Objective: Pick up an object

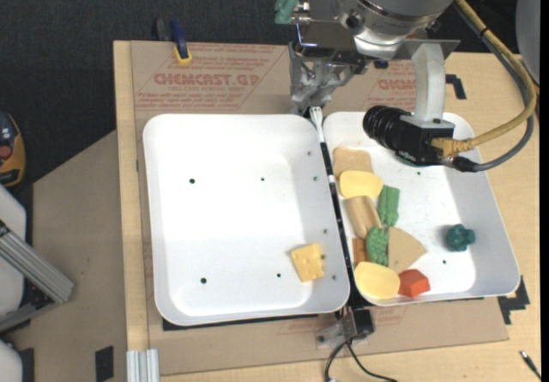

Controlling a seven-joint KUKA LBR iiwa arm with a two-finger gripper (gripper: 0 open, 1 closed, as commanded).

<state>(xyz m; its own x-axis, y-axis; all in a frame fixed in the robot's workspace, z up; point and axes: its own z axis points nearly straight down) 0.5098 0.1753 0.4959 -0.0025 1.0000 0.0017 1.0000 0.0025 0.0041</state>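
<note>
My gripper [314,104] hangs at the back of the bench, over the far end of the rim between the two bins, with nothing seen between its fingers. A yellow cheese wedge [308,262] lies in the left bin [214,148] near its front right corner. The right bin [489,226] holds a row of toy foods along its left side: a tan piece [352,159], a yellow piece [360,184], a green piece [389,205], a tan wedge [403,245], a yellow round [376,281] and a red block [413,283]. A teal lump [459,237] lies apart at the right.
A black cylinder [403,136] on the arm, with a yellow hose, hangs over the right bin's far part. The bins rest on a cardboard sheet [214,71]. A blue-and-yellow clamp [180,41] grips the sheet's back left edge.
</note>
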